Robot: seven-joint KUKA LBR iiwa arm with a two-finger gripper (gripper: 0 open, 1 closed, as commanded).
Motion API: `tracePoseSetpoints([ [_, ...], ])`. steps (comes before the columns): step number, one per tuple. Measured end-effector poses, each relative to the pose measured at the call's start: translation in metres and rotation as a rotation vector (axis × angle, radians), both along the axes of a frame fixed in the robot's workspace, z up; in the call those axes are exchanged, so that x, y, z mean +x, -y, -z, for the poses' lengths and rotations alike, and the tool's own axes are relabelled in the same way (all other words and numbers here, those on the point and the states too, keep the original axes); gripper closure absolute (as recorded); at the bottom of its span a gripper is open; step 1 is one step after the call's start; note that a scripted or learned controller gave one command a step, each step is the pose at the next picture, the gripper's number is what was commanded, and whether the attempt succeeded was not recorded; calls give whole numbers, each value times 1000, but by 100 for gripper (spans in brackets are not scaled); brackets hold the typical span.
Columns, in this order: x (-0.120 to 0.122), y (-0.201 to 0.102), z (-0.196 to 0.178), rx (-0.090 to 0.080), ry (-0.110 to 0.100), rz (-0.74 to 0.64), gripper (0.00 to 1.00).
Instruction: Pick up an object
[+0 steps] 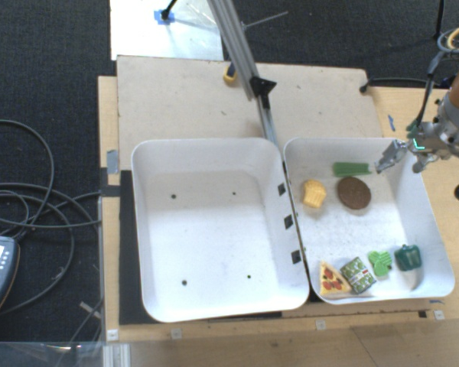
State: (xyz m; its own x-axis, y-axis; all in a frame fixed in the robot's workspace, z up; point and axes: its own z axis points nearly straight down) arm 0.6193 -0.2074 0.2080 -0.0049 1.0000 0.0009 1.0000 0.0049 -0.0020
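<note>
The right bin holds several small toy items. A green flat bar lies near its far wall, with a brown round cookie just in front of it and a yellow corn piece to the left. Along the near wall sit a pizza slice, a green printed packet, a light green piece and a dark green pepper. My gripper hangs over the bin's far right rim, right of the green bar, with nothing visible between its fingers.
The left bin stands beside the right one, sharing a divider with black clips. A grey metal pole slants across the board behind the bins. Cables lie on the dark floor at the left.
</note>
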Motion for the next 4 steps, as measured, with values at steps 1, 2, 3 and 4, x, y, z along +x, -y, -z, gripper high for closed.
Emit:
tracePoseSetpoints([
  [1, 1, 0, -2, -2, 3, -2, 0],
  [2, 1, -9, 55, 0, -1, -2, 0],
  [3, 2, -18, 113, 0, 1, -1, 0],
  [4, 4, -18, 114, -2, 7, -2, 0],
])
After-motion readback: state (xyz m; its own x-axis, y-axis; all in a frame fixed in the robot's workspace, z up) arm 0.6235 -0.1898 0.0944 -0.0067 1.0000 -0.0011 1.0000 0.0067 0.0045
